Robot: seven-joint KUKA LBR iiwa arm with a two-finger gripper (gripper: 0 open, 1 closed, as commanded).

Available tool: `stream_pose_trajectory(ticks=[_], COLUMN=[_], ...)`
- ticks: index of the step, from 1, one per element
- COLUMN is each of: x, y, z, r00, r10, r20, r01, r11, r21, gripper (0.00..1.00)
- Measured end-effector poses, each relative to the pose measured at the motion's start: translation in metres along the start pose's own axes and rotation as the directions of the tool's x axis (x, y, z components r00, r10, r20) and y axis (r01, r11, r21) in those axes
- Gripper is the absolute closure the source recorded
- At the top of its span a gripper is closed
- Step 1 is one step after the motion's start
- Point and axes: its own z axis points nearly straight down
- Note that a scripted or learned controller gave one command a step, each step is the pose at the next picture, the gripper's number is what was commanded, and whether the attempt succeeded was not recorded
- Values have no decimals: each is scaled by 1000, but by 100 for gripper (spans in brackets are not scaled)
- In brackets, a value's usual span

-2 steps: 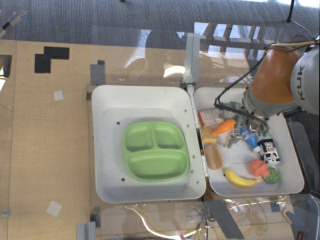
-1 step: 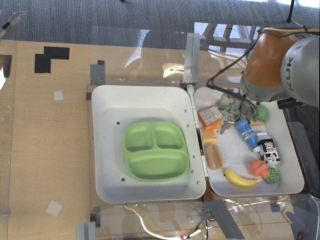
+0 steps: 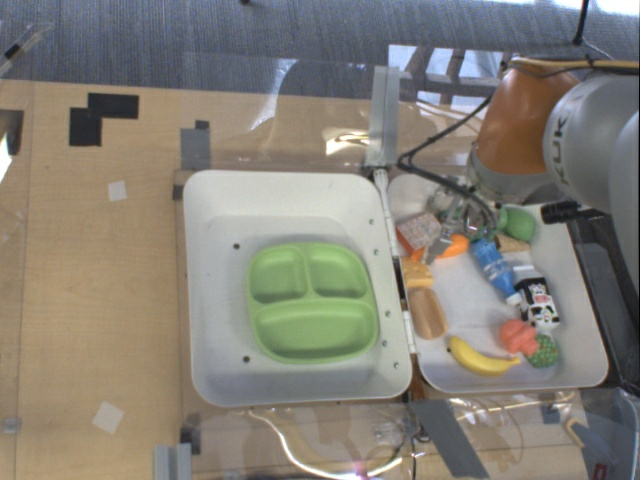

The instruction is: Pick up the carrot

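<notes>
The carrot (image 3: 453, 246) is a small orange piece lying in the upper left part of the right bin (image 3: 590, 368), partly tucked under the gripper. My gripper (image 3: 457, 220) hangs low over the bin's back left corner, directly above and touching or nearly touching the carrot. The grey arm with its orange band (image 3: 520, 118) reaches in from the upper right and hides the bin's back edge.
Around the carrot lie a reddish checked packet (image 3: 418, 230), a blue bottle (image 3: 492, 266), a green object (image 3: 518, 222) and a bread roll (image 3: 428, 311). A banana (image 3: 482, 358), a red piece (image 3: 517, 336) and a cow toy (image 3: 540, 304) sit nearer the front. The left bin (image 3: 210, 268) holds a green divided plate (image 3: 312, 300).
</notes>
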Motion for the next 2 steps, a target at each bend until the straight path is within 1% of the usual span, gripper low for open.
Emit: stream_pose_trajectory(ticks=[1,2], x=[-1,-15], y=[-36,-32], z=[1,3], r00=[945,869], r10=[327,494], r20=[6,-22], r01=[-327,-494], r11=[945,870], r21=[-6,8], gripper=[0,0])
